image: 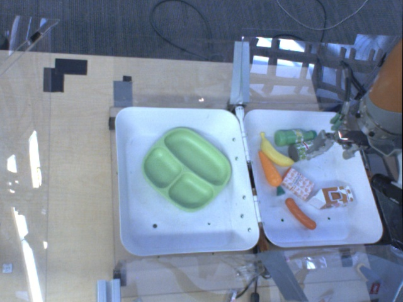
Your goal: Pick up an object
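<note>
Partly cut off at the worktop's right edge, the arm (385, 99) reaches over the right bin (365, 231); whether its jaws stand apart or together I cannot tell. Below its tip (315, 146) lie a green bottle (293, 136), banana (274, 151), carrot (270, 169), sausage (300, 213) and two small cartons, their print unreadable. The left bin (132, 225) holds a green divided plate (186, 168) on pale wood, with dark carpet beyond.

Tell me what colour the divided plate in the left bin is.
Light green. The divided plate shows clearly in the camera view, lying in the left bin.
</note>
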Action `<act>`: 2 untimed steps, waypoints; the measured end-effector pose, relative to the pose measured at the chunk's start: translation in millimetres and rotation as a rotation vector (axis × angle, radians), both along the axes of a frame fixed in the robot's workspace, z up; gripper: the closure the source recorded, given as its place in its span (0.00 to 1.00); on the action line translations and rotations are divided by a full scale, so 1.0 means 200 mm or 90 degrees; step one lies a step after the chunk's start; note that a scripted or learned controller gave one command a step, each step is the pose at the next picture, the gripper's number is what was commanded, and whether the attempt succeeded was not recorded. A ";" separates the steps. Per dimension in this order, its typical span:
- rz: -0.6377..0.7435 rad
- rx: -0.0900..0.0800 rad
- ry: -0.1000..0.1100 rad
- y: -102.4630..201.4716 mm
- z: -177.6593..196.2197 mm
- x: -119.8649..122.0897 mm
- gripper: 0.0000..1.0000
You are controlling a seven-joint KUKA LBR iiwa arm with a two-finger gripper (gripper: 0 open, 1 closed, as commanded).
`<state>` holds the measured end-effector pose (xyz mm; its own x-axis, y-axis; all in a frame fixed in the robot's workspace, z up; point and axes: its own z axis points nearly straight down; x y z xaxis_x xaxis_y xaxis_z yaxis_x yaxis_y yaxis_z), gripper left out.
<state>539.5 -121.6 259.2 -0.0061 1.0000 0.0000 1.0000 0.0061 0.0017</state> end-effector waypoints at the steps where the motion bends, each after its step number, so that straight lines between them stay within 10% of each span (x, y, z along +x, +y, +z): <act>1: 0.058 0.000 0.001 0.13 -0.67 -0.15 0.00; 2: 0.058 -0.005 -0.014 0.10 -0.83 -0.18 0.00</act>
